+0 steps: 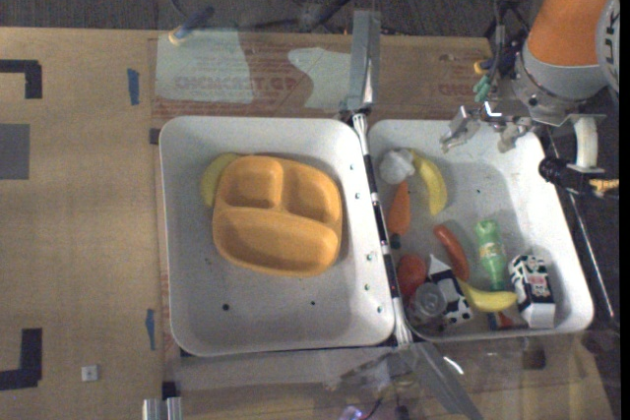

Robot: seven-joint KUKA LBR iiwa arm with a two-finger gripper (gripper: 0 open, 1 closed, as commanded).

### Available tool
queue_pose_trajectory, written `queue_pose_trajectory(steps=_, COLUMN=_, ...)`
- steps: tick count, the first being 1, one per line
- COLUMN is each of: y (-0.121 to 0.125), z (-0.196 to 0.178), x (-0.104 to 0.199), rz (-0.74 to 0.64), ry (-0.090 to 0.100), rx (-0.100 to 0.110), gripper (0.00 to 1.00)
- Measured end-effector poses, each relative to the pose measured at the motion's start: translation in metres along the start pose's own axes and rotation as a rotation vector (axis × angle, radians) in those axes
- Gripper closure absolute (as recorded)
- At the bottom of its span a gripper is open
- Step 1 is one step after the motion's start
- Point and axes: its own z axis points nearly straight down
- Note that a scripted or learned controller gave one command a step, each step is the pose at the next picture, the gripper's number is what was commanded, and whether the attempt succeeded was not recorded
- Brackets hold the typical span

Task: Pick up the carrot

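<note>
Carrot against right bin left wall, beside banana. Gripper above bin's top edge, fingers spread, holding nothing; approach pending.

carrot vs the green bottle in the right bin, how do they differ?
The carrot is orange and tapered; the green bottle is green with a narrower neck. The carrot lies by the bin's left wall; the bottle lies nearer the middle, toward the right. Both lie roughly lengthwise, away from the tool.
</note>
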Motion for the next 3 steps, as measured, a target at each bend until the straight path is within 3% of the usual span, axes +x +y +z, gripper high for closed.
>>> queue_pose_trajectory(steps=1, y=-0.058, z=0.029, x=0.053, rz=-0.061, ry=0.000, rx=0.000, gripper=0.00)
queue_pose_trajectory(steps=2, y=-0.084, z=0.083, x=-0.012, rz=0.134, ry=0.000, rx=0.002, gripper=0.00)
queue_pose_trajectory(steps=3, y=-0.033, z=0.077, x=-0.031, rz=-0.196, ry=-0.003, rx=-0.005, gripper=0.00)
